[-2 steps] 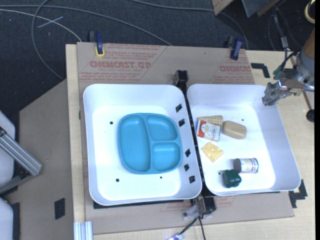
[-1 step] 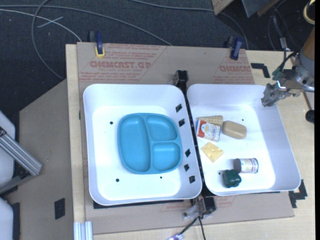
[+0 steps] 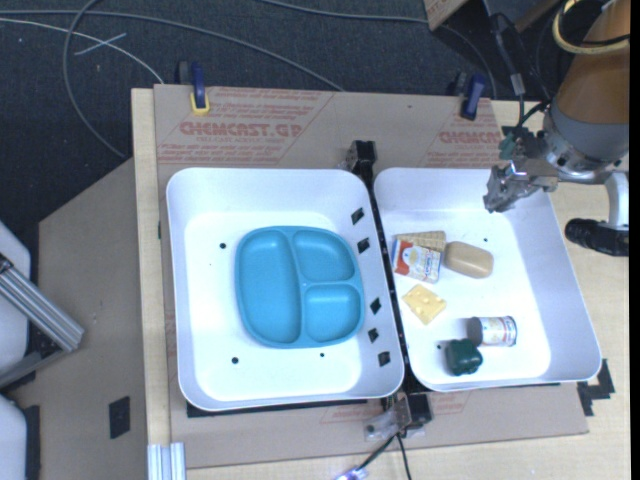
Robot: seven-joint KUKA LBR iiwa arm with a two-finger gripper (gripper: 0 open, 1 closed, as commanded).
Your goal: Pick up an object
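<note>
The arm [image 3: 598,88] comes in from the top right and is cut off by the frame edge, so only the wrist end with its orange band shows, and the gripper [image 3: 503,190] is a small dark tangle over the far right corner of the right bin [image 3: 565,268], honestly too blurry to make out, so I cannot tell its state, and nothing is visibly in it. All the stuff to grab sits loose in that right bin: a red and white packet [image 3: 418,260] lying on a tan cracker-looking piece [image 3: 424,240] that's partly covered by it, a beige rounded block [image 3: 468,259] just beside the packet, a yellow wedge [image 3: 424,303] like cheese below them, a small can [image 3: 493,331] on its side with a label too tiny to read, and a dark green lump [image 3: 462,357] near the front wall, shape hard to tell. The gripper is well apart from all of them. The left bin [image 3: 200,268] holds a blue divided plate [image 3: 300,286] with three sections. Black clips [image 3: 362,243] run down the seam between the bins, and blue clamps [image 3: 199,89] pin the cardboard sheet [image 3: 300,126] at the back
</note>
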